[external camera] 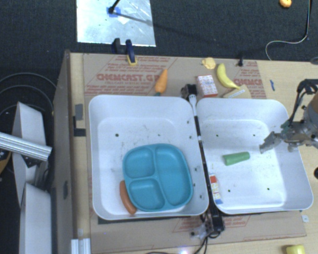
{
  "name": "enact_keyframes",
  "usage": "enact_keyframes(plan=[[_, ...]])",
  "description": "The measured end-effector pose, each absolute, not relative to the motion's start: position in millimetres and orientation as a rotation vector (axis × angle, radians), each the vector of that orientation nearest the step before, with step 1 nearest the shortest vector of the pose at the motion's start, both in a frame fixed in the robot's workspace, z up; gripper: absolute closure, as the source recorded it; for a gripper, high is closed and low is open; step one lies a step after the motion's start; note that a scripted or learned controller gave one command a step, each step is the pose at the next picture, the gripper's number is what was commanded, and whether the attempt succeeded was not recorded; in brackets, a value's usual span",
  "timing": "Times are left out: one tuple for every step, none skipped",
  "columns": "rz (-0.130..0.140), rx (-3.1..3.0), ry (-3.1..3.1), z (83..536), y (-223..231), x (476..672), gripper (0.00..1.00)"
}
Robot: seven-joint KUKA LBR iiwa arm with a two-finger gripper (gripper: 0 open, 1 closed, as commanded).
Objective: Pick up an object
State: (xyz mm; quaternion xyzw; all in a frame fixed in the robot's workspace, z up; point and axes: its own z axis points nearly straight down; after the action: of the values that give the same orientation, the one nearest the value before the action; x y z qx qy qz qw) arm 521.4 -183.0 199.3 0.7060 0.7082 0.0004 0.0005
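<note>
**Gripper near a green block in the right bin**

While the left bin [103,115] holds a blue plate [157,177] with three sections, an orange sausage [127,197] lies just beside the plate's lower left edge. Behind the bins, on the cardboard, there are a carrot [160,81], a small box [206,85] and a banana [224,76]. Between the two bins a small red and white item [215,188] rests near the divider. Inside the right bin [286,194] a green block [236,157] lies on the floor, a little left of centre. To its right, the gripper [268,142] hangs over the bin, near the block but apart from it. Nothing is between its fingers; how wide they stand I cannot tell.
</note>
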Motion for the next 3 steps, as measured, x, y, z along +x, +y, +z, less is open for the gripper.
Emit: enact_keyframes(plan=[[0.004, 2.211, 2.231, 81, -105, 524.9, 0.0], [0.007, 2.208, 2.22, 89, -144, 604.0, 0.0], [-0.002, 2.223, 2.224, 84, -127, 561.3, 0.0]])
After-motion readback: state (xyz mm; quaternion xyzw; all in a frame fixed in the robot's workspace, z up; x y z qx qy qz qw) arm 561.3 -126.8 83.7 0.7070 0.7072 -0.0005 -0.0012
